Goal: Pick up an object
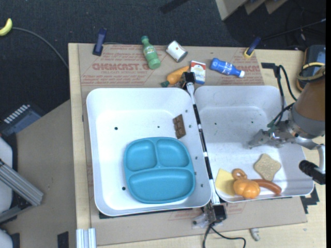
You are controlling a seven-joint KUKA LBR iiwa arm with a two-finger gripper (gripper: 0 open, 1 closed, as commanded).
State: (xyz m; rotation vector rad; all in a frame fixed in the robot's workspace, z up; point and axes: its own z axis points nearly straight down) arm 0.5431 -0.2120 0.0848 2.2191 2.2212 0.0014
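- The arm (310,105) is reaching in from the right edge of the table (129,66) and is bending down over the right bin (232,94).
- The gripper (257,140) is pointing to the left, low over the bin floor, near the middle of the right half. The jaws are lying spread apart, and nothing is sitting between them.
- A slice of bread (267,166) is lying just below the gripper, near the bin's front edge.
- An orange toy (247,186), a sausage (269,186) and a yellow cheese slice (223,181) are lying along the front edge of the right bin, touching each other.
- A blue divided plate (158,169) is resting in the front part of the left bin (103,138); a small brown piece (179,126) is lying near this bin's right wall.
- A green bottle (151,52) and a blue bottle (226,67) are lying at the back edge of the table.
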